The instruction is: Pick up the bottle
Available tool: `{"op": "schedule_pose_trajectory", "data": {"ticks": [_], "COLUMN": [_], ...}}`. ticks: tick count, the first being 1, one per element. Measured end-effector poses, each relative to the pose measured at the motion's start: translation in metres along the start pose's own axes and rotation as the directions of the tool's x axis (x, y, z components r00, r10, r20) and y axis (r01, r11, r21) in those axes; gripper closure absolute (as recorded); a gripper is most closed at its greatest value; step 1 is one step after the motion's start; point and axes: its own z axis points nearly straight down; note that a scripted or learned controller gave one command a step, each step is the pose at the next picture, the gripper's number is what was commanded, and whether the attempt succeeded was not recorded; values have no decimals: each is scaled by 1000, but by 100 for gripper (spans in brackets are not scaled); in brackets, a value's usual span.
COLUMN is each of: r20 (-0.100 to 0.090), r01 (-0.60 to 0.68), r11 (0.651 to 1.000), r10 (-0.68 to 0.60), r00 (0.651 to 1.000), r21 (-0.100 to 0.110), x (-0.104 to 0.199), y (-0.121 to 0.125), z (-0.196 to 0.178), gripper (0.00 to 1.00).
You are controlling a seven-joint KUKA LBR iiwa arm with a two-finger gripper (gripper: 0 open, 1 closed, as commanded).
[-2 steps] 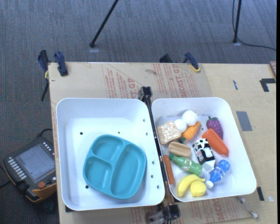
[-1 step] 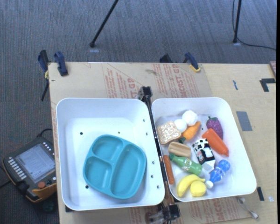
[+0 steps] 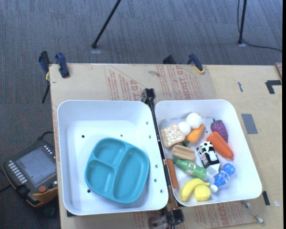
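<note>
1. The bottle [image 3: 189, 166], green and lying on its side, rests on the floor of the right bin [image 3: 245, 175], in that bin's lower half and nearer its left wall than its right.
2. Its long axis slants across the bin, from the left wall down toward the bin's near-right corner. Which end is the neck is hard to make out; it looks like the upper-left one.
3. It is crowded inside the bin: a bun [image 3: 183, 151] lies just beyond it toward the bin's far wall, a banana [image 3: 193, 187] just beside it toward the near wall, and a black-and-white carton [image 3: 207, 154] close on the side facing the bin's right wall.
4. A blue-and-white item [image 3: 224, 175] nearer the bin's right wall may be a second bottle.
5. The gripper's state cannot be told from this view.
6. Since the arm comes in over the bin's right wall, the bottle probably lies leftward of it, so the grasp should close across the slanted axis.
</note>
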Motion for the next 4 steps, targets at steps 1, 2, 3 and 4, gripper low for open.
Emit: {"op": "schedule_pose_trajectory", "data": {"ticks": [1, 2, 3, 4], "r20": [1, 1, -1, -6], "r01": [383, 599, 809, 811], "r11": [924, 801, 588, 585], "r10": [-383, -599, -809, -811], "r00": [924, 801, 588, 585], "r21": [-1, 0, 1, 5], "x": [-16, -5, -1, -1], "y": [-7, 0, -1, -1], "z": [0, 0, 0, 0], "gripper": [100, 100, 100, 100]}}
